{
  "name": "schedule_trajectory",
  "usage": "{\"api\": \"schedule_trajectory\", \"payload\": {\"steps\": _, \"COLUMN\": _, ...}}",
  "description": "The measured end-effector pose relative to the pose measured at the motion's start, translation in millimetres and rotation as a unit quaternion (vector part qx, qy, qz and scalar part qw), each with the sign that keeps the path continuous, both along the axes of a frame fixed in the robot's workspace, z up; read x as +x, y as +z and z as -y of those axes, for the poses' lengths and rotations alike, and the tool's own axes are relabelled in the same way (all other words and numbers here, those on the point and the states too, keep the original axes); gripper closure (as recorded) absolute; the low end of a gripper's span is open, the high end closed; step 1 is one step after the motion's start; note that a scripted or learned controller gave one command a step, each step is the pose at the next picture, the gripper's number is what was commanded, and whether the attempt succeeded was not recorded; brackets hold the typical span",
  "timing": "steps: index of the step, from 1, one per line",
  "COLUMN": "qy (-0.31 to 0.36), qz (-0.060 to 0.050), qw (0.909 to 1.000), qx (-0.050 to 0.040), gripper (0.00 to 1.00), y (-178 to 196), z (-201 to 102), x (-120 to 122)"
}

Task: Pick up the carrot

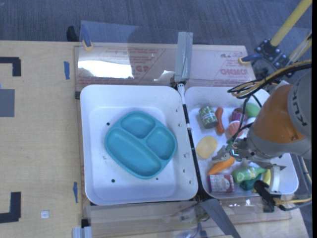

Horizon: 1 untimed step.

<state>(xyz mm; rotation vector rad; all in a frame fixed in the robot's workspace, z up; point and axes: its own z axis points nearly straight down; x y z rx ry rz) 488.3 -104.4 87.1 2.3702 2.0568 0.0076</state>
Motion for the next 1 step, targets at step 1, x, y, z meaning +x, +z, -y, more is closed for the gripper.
{"api": "schedule_trajectory", "payload": {"steps": 1, "qy": -0.001, "qz": 0.003, "qw": 1.0000, "qx": -0.0013, "gripper": 1.00, "y": 10.4, "z": 1.2, "x": 1.8}}
